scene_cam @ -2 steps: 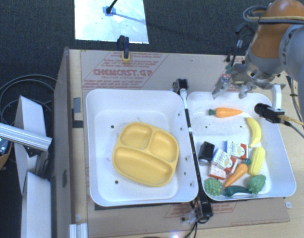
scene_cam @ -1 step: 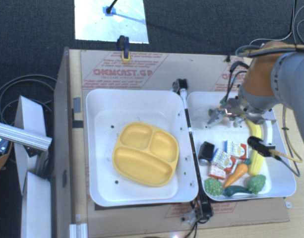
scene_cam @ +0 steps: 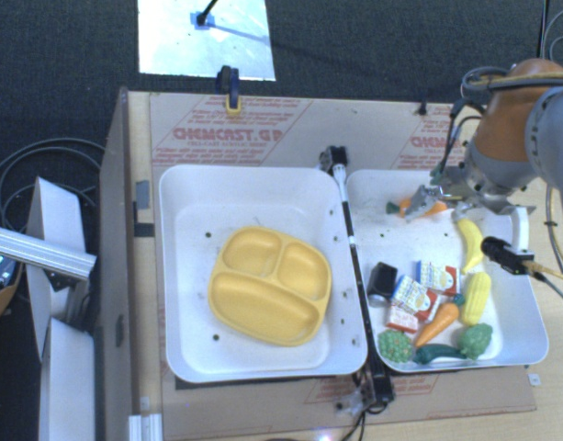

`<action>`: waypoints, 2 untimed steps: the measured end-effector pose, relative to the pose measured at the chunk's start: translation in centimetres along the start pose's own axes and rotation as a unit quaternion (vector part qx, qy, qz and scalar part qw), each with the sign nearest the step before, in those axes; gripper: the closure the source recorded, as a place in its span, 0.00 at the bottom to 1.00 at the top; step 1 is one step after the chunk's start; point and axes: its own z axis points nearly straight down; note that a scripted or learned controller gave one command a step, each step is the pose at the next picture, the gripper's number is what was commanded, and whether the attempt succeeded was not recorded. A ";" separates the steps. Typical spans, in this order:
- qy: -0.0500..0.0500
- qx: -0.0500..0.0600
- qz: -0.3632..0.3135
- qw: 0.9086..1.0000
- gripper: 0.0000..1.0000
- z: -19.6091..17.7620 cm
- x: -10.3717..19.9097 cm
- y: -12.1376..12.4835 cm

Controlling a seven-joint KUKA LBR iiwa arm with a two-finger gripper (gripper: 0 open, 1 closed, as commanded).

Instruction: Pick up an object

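Hiding its fingertips, the end effector overlaps a carrot.

Bins white. Divided plate yellow. Banana, corn cob yellow. Carrot orange. Broccoli green. Small block black. Arm grey, orange band.

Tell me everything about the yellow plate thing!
The yellow tray looks like smooth plastic, with rounded corners. It has three dips: two small ones at the far side and one long one nearer the camera. It lies flat and slightly turned, alone on the floor of the left white bin. The compartments look bare.
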 end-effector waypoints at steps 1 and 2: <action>0.000 0.003 0.001 1.000 0.00 2.6 -2.6 -3.0; 0.001 0.004 0.001 1.000 0.00 4.2 -2.3 -8.8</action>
